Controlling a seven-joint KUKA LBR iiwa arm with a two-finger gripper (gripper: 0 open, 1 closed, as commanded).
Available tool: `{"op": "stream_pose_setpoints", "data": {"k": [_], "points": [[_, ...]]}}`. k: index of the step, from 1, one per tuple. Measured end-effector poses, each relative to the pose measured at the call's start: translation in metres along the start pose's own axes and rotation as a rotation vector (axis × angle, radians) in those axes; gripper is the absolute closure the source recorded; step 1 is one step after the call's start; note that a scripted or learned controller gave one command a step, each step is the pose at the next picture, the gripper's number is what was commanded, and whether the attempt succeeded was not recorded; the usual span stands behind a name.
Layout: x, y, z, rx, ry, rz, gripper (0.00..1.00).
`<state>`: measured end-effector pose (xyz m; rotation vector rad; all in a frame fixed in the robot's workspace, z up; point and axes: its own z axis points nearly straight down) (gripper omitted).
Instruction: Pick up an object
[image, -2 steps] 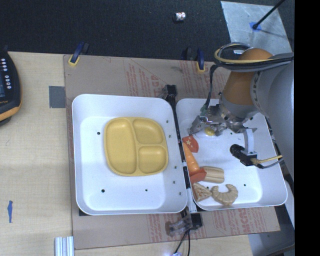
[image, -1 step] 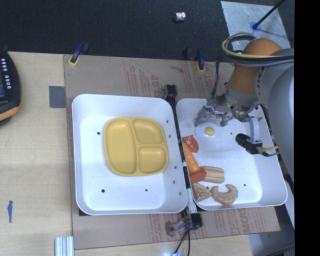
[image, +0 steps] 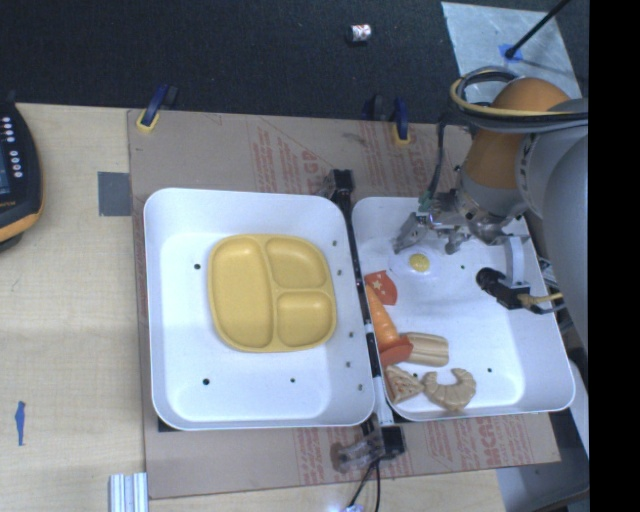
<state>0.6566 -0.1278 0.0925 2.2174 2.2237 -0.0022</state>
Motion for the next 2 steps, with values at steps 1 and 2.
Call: {"op": "stream_pose_setpoints", "data": {"k": [1, 2], "points": [[0.025, -0.007, 0.001, 0.006, 0.002, -0.004, 0.0], [0.099, -0.023, -0.107, -0.008, 0.004, -0.008, 0.0]]}}
